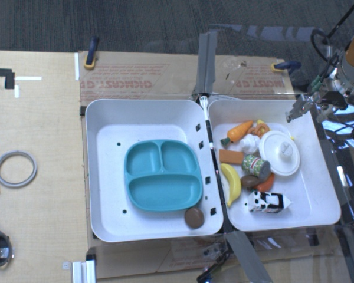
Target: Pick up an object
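The yellow plastic banana (229, 183) lies lengthwise down the right white bin (321, 175), curving. The gripper (299, 108) hovers at the bin's far rim, its state unclear.

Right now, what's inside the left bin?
The left bin holds a teal divided tray with bare compartments, and a brown round object at the tray's near right corner. Whatever lies beneath the tray is covered.
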`<state>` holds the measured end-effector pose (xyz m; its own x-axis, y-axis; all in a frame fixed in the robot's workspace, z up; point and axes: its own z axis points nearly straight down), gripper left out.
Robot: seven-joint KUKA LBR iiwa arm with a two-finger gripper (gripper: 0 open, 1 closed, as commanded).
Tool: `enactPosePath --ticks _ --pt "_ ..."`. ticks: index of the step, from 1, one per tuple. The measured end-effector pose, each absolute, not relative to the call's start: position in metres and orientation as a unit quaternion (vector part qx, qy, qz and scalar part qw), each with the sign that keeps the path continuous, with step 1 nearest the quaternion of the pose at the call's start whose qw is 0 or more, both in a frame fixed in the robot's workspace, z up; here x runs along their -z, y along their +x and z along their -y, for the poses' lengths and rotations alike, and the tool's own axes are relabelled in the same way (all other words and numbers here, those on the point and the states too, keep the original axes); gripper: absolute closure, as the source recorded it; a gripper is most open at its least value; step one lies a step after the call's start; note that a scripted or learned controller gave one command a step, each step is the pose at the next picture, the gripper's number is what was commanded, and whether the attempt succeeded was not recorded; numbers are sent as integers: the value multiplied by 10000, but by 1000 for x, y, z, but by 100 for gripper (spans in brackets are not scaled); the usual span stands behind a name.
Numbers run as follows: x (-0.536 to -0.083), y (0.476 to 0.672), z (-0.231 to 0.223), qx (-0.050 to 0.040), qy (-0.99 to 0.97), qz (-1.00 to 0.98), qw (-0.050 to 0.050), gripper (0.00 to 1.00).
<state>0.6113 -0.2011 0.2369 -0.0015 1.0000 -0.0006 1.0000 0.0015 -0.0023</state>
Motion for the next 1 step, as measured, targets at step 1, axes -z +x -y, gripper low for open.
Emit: enactPosePath --ticks 1 --pt "-115 582 163 56 -7076 7065 -108 0"
